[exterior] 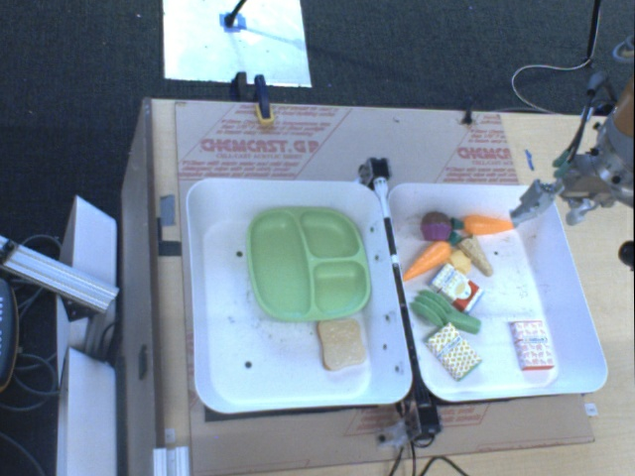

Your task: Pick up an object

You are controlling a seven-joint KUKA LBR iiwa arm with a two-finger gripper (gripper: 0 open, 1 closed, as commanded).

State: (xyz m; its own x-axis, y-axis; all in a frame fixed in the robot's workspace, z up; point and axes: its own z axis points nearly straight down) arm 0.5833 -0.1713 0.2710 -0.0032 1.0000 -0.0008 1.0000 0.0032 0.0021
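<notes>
The right bin (571, 276) holds several toy foods. Near its back lie a purple piece (436, 227), an orange carrot (488, 225), a second carrot (428, 260) and a yellow corn cob (476, 255). Closer to the front are a small red-and-white carton (456, 286), a green pod (444, 311), a checkered packet (454, 351) and a red-and-white packet (532, 344). My gripper (524, 206) hangs over the bin's back right part, just right of the first carrot's tip. I see nothing held in it.
The left bin (213, 296) holds a green divided plate (308, 263) and a slice of toast (342, 343) just in front of it. A black-and-white bar (392, 246) runs between the two bins. The arm's wrist (600, 172) stands over the right bin's back right corner.
</notes>
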